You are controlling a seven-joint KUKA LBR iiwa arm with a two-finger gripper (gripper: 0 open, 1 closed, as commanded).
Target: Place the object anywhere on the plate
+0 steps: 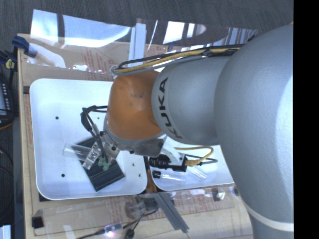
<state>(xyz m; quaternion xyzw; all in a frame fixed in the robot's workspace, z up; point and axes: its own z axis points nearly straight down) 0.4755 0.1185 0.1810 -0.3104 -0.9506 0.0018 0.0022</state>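
Grey arm (209, 98) reaching over left bin (50, 133), hanging gripper (97, 156) just above dark plate (107, 176); something small and green (103, 162) sitting at its tip, likely being lowered for placing. Grip impossible to judge.

Fingertips of the two-finger gripper (98, 158) too small and cluttered to judge as open or closed. Small green object (103, 162) beside them too small to identify; contact with the fingers not determinable. Flat black rectangular plate (110, 176) partly covered at its upper end by the gripper hardware. Right shallow white bin (192, 180) almost wholly concealed by the large grey arm with orange band (199, 103), with a lower strip exposed. Right rim of the left shallow white bin (50, 133) hidden beneath the orange band. Arm itself cut off at the right and bottom edges. Transparent items (182, 174) in the exposed strip indistinct.
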